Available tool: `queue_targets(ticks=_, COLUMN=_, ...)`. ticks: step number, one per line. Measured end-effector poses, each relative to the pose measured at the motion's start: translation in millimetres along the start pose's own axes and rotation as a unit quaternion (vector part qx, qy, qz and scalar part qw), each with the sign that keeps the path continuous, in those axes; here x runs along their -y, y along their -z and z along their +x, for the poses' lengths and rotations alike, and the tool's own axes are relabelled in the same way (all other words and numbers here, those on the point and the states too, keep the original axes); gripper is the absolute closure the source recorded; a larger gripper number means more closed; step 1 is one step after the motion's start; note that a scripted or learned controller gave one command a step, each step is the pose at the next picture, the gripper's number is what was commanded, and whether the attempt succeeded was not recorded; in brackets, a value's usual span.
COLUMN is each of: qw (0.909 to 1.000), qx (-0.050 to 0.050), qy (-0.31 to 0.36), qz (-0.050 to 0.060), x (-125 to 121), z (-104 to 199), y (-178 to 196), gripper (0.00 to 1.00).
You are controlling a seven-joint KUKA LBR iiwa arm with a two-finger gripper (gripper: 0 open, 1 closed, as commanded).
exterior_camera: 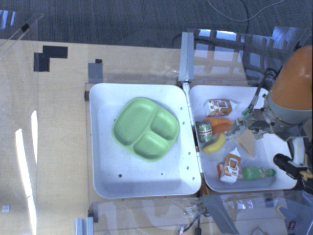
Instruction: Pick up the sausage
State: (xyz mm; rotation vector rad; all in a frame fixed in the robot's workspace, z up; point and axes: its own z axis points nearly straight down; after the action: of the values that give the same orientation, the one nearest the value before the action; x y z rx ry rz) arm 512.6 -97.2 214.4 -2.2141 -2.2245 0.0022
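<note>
The sausage [221, 125], an orange-red piece, lies in the right bin [274, 185], just right of the small green can [204, 131] and above the banana [215, 143]. It looks light, smooth and a little slippery; I think the grasp should be across its middle. The gripper [244, 123] hangs at the sausage's right end; whether the jaws are open or closed, I cannot tell. The can, the banana and a snack packet [218, 106] crowd it closely. A green bottle [257, 173] lies farther below.

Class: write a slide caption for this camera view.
Gripper over the right bin of toy food; green plate in the left.
</note>
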Motion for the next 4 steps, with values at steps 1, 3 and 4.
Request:
queue_targets(ticks=1, qw=0.9996, qx=0.0, qy=-0.027, qz=-0.002, x=-2.9, z=4.7, y=28.8, gripper=0.0)
queue_targets(ticks=3, qw=0.9974, qx=0.0, qy=-0.072, qz=0.0, x=-14.5, z=-3.8, y=-48.2, gripper=0.0)
queue_targets(ticks=4, qw=0.9942, qx=0.001, qy=-0.107, qz=-0.011, x=-110.8, z=-8.6, y=-100.3, gripper=0.0)
